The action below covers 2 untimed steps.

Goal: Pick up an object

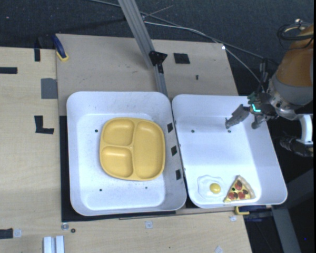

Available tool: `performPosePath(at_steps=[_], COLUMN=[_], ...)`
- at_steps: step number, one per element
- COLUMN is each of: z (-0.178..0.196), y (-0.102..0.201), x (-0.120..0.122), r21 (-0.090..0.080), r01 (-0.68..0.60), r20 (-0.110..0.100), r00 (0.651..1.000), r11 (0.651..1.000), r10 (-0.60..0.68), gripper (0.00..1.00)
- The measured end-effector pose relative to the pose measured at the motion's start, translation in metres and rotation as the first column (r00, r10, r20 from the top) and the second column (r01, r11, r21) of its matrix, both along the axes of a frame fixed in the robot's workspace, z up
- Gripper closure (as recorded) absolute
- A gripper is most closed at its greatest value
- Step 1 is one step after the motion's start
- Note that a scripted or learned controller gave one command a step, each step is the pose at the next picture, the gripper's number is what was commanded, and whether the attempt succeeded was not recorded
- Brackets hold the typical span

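a grey robot arm with an orange band reaches in over the upper right corner of the right bin, one of two shallow white bins set side by side on a wooden bench. its gripper hangs above the right bin's top edge, the two dark fingers spread apart and pointing down and to the left, with nothing between them. a small green light glows at the wrist just above the fingers. inside the right bin, a toy fried egg lies near the bottom wall, and a toy pizza slice sits just beside it toward the bin's lower right corner; both lie well apart from the gripper. touching the right bin on its left side, the left bin holds a yellow divided plate near its middle. a slanted metal bar rises from the bench above the seam where the left bin meets the right bin, and thin cables trail across the dark floor beyond the right bin's top edge.
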<state>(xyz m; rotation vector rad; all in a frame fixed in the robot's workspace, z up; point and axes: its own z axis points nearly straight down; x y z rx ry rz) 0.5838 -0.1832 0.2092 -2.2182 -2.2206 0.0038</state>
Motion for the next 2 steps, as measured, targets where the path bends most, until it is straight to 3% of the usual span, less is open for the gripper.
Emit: performPosePath(at_steps=[1, 2], z=[0.001, -0.043], y=[0.000, 0.000], x=[0.001, 0.001], r21=[-0.001, -0.001], r01=[0.000, 0.000], r20=[0.003, -0.002], r00=[1.000, 1.000], r11=[1.000, 1.000], r10=[0.000, 0.000], gripper=[0.00, 0.00])
